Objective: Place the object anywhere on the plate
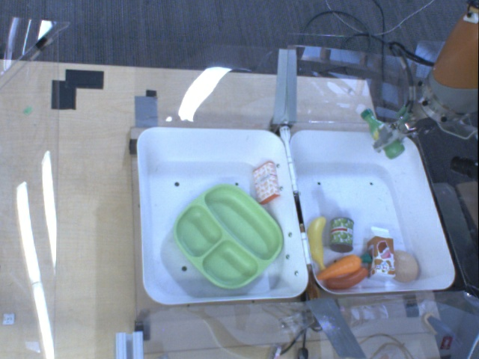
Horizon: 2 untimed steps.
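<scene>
Near corner of right bin (438, 223): carrot (343, 272), carton (382, 256) and egg (406, 266) are seen bunched together, with banana (318, 240) and can (342, 232) just behind; the object is judged to be one of these, not yet picked. Plate (228, 235) is seen flat and bare in left bin (161, 200), so nothing has been placed. Packet (266, 182) is propped against the divider. Gripper (389, 137) is parked over the far corner, well apart from the cluster; its grasp state cannot be told.

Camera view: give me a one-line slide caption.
Green three-compartment plastic plate in the left white bin; banana, can, carrot, carton and egg in the right bin; gripper poised at its far rim.
</scene>
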Each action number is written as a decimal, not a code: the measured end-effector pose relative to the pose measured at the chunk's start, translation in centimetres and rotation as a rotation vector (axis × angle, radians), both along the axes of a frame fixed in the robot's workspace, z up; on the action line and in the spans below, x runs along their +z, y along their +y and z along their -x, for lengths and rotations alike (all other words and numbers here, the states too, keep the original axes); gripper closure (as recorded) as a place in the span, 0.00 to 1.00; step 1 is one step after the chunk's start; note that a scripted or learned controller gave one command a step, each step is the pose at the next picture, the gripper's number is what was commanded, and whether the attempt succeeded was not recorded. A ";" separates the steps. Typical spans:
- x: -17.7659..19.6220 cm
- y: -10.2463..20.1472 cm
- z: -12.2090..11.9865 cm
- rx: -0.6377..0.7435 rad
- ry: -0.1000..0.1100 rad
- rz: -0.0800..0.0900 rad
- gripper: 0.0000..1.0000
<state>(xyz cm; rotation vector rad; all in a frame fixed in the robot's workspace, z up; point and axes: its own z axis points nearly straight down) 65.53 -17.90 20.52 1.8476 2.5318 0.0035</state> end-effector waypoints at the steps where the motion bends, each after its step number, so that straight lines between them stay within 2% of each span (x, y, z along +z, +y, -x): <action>1: 4.3 5.2 -1.5 0.102 -0.002 0.000 1.00; 2: 8.2 11.9 3.9 0.175 -0.001 -0.001 1.00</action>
